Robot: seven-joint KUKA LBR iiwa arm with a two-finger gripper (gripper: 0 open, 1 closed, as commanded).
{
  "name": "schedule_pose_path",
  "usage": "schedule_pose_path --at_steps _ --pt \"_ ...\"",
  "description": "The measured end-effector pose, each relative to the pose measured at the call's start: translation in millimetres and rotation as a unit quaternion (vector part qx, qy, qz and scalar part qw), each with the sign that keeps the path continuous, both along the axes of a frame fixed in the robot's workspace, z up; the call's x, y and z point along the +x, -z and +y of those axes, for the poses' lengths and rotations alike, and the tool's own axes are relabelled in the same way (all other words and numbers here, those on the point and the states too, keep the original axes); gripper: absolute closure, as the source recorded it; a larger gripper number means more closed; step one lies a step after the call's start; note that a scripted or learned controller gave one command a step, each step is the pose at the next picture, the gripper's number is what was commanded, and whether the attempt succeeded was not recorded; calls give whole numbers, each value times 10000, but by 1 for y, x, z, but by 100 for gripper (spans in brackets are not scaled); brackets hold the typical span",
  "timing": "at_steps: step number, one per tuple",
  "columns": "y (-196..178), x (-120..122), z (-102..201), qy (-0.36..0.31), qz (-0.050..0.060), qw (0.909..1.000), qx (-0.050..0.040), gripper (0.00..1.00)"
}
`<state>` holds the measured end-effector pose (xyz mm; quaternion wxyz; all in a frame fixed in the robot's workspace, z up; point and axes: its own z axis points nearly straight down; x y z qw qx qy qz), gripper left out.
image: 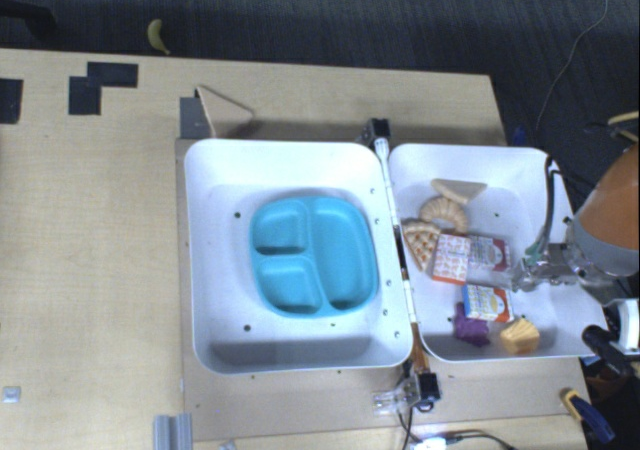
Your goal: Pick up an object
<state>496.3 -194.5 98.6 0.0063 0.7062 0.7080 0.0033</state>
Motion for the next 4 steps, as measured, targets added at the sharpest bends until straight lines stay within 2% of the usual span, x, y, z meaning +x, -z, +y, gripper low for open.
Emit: schedule_pose_path --at_steps 1,2,3,4 --pt "-48 85 92 -18 43 10000 28 100" --pt "-48 85 91 -9 52 10000 21 0" --pt "-2 72 103 -3 -17 10000 9 0" --pt "-14 74 103 -14 -44 10000 8 100"
